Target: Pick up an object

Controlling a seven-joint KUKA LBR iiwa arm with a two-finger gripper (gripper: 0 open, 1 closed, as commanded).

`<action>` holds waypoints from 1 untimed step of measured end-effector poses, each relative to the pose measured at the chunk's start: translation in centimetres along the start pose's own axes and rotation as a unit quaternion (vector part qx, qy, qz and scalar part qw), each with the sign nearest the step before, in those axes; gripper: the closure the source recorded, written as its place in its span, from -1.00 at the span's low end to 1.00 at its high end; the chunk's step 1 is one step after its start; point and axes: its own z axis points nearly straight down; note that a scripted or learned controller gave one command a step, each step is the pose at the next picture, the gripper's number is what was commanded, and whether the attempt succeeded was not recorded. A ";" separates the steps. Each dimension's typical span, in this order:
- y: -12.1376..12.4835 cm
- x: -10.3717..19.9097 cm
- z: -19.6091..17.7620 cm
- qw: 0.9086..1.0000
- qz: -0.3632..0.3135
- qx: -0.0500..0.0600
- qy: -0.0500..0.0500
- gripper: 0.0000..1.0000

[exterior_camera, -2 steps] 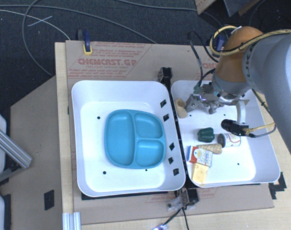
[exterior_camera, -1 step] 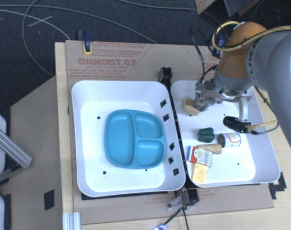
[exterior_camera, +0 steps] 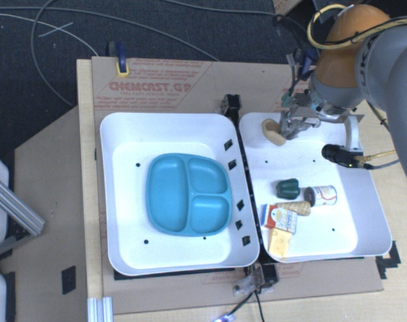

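Gripper point(exterior_camera: 292, 127) low at far end of right bin point(exterior_camera: 364, 240); you cannot tell from here how it is set. Tan rounded piece point(exterior_camera: 275, 133) lies just beside it, near bin's back left corner, touching or nearly so; likely your target, grasp unconfirmed. Other candidates sit nearer front, well apart from gripper: green object point(exterior_camera: 287, 188), small can point(exterior_camera: 322, 195), flat packet point(exterior_camera: 281, 225) clustered together. Left bin point(exterior_camera: 123, 133) carries blue divided plate point(exterior_camera: 188, 194), flat, centred. Judge pick as approach stage, not yet secured.
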 end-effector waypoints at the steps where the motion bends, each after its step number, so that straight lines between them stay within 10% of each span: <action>1: 0.2 -0.3 -6.5 1.000 0.000 -0.001 0.000 1.00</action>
